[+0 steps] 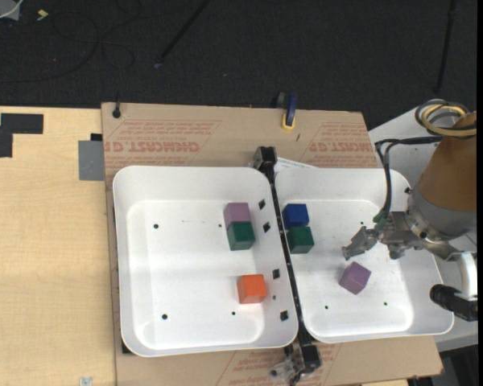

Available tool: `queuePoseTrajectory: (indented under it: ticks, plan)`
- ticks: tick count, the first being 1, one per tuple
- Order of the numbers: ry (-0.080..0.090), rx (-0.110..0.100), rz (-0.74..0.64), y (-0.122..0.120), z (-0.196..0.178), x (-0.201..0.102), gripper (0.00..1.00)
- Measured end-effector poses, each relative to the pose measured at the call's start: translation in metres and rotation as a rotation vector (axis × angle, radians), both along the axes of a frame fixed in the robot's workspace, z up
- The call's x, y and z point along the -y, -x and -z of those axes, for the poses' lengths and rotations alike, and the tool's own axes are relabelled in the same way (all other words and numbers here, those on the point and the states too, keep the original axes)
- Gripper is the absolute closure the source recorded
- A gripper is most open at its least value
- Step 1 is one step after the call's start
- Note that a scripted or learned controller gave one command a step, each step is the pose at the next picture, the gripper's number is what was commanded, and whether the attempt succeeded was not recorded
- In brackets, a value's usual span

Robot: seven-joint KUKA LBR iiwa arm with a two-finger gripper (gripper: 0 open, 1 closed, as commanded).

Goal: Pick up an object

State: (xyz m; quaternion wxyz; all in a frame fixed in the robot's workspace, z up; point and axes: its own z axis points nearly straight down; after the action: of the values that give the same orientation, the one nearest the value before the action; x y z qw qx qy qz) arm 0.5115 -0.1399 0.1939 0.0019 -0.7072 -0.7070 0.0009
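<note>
Camera view shows the gripper (pixel 376 244) low over the right bin (pixel 402 320), its fingers spread wide and holding nothing. The purple block (pixel 355 278) lies just below it, tilted on the bin floor. A descent slightly off could nudge that block aside. Blue block (pixel 295 215) and green block (pixel 300 240) sit touching by the divider, clear of the approach.

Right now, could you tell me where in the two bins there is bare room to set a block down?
Left bin: its left half, left of the light purple block, green block and orange block. Right bin: its near strip below the purple block. Crowded by the divider and the gripper.
</note>
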Motion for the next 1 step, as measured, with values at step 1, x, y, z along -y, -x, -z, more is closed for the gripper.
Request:
queuePoseTrajectory:
  ticks: [1]
  plan:
    - [0.002, 0.003, 0.002, -0.0018, 0.0066, 0.0714, 0.00]
